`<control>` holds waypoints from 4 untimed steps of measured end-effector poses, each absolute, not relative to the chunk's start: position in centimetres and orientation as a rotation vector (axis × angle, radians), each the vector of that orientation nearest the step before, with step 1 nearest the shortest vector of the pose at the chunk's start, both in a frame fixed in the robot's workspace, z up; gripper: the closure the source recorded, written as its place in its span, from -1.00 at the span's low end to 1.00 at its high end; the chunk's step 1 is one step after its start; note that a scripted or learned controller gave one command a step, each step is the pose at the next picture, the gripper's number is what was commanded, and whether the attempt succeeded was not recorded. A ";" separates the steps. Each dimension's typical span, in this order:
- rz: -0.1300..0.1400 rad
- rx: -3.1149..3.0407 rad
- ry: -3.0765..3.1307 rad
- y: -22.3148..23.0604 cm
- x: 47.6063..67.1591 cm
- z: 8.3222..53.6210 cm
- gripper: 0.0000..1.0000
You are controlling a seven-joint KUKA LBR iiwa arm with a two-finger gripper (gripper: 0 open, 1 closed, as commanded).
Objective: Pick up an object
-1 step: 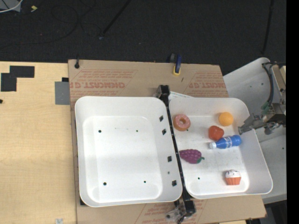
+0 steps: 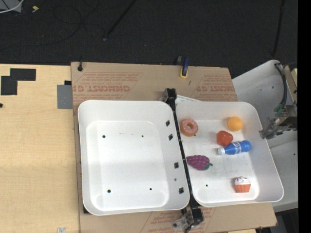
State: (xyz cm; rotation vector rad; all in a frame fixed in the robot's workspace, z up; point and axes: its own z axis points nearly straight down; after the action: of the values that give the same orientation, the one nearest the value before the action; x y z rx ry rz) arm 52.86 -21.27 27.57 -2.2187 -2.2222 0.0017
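Nearest, a cupcake sits in the right bin, with purple grapes toward the divider. Farther back lie a blue bottle touching a red fruit, then a donut and an orange. At the right edge, the tool hangs outside the bin; its grip state I cannot tell.

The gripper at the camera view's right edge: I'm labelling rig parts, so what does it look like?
The gripper is a small piece of dull grey metal with darker joints. A thin dark cable runs up from it along a pale tan upright at the frame's edge. It is too small and blurred to make out markings.
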 end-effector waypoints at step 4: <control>0.006 -2.223 -2.216 -15.5 62.6 53.7 1.00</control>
State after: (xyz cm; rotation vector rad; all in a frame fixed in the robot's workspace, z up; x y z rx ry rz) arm 62.63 -15.51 53.74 -2.2228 -2.2160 0.0056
